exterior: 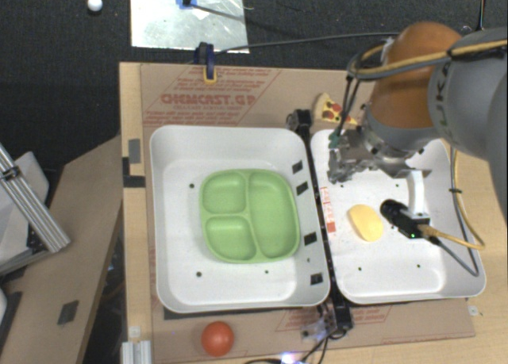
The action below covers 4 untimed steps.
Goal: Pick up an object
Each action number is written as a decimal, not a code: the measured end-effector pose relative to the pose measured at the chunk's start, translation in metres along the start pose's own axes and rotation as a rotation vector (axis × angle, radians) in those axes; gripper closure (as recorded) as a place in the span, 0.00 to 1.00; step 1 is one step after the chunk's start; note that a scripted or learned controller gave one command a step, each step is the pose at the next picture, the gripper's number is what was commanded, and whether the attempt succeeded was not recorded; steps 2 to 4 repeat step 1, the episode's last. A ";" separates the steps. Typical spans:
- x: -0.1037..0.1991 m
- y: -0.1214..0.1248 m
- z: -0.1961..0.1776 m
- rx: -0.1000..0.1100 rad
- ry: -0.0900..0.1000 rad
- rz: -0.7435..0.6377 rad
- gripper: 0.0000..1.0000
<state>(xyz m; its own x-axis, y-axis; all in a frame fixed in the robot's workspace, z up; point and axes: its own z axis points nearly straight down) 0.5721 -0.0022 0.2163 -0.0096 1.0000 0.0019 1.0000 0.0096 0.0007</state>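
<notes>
Item 1: yellow oval object (366,222) lay unpicked in right bin (397,271). Gripper (343,166) hung just far-left of it; its opening could not be told. Grasp and lift not yet done.

- Left bin (171,196): green three-compartment plate (250,216) lies flat near centre.
- Right bin (397,279): pale yellow oval object (366,222) left of centre.
- Gripper (341,170) over right bin's upper-left corner, apart from the oval object.
- Orange ball (217,339) outside the bins, below left bin.
</notes>
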 end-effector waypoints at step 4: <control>0.062 -0.003 0.003 0.000 0.000 -0.001 1.00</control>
